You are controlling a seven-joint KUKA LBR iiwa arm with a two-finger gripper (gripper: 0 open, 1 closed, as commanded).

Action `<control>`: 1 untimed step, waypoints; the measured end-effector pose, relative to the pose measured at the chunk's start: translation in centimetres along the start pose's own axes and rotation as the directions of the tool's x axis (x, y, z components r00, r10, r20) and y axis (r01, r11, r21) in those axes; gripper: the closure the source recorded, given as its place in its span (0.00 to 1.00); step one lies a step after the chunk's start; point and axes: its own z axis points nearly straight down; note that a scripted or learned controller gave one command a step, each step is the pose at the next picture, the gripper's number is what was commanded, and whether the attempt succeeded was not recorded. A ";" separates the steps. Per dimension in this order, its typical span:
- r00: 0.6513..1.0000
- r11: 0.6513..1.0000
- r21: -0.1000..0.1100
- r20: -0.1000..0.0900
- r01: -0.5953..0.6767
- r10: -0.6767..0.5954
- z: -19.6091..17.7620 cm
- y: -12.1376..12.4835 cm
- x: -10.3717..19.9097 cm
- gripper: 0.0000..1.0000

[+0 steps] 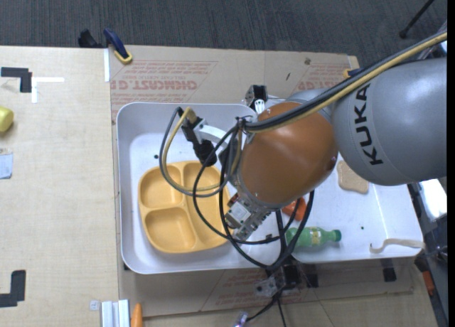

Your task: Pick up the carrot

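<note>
The carrot (pixel 299 209) shows as a short orange sliver in the right bin, poking out from under the arm's orange band (pixel 288 155). Most of the carrot is hidden by the arm. The gripper (pixel 244 222) hangs under the wrist near the divide between the two bins, just left of the carrot, and black cables cover most of it. I see nothing held in it.
A yellow divided tray (pixel 170 212) lies in the left bin (pixel 131 176). A green bottle (pixel 314 236) lies in the right bin (pixel 370 222) just below the carrot. A tan flat piece (pixel 352 178) and a white hook-shaped piece (pixel 395 245) lie further right.
</note>
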 end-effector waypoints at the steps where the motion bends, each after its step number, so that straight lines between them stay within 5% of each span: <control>1: 0.959 0.959 -0.007 -0.009 0.282 -0.282 3.6 -2.2 -0.1 1.00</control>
